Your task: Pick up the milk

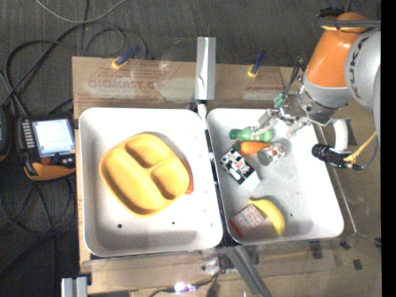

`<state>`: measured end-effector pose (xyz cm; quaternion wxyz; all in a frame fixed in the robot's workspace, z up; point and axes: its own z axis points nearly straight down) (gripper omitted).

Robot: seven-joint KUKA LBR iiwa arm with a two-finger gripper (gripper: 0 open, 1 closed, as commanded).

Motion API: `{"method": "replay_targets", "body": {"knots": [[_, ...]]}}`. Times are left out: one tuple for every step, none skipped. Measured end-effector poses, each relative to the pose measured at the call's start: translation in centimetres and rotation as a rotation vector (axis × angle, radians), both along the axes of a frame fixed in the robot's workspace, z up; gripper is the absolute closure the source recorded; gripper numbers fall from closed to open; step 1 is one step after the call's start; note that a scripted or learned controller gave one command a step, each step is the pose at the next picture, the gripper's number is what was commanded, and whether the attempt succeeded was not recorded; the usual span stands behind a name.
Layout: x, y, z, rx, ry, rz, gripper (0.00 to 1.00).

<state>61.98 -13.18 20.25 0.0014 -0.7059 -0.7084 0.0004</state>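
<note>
Milk carton (237, 166) lies in your right bin (322, 184), left of centre, while your hand (270, 124) hovers beyond it over a green bottle (247, 132), fingers apart, holding nothing.

Faint printed lettering is showing on the brown board (133, 84) behind the bins, but it is too washed out to read with any certainty. The black-and-white carton (238, 165) in the right bin (309, 197) is carrying a pattern, not legible words. The handheld pendant's screen (52, 135) at the left is glowing, with its contents too small to read.
</note>
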Motion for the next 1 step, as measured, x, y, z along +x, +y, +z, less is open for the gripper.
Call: {"method": "replay_targets", "body": {"knots": [[-2.17,2.67,-7.23,-0.006,-0.032,-0.105,0.0]]}}
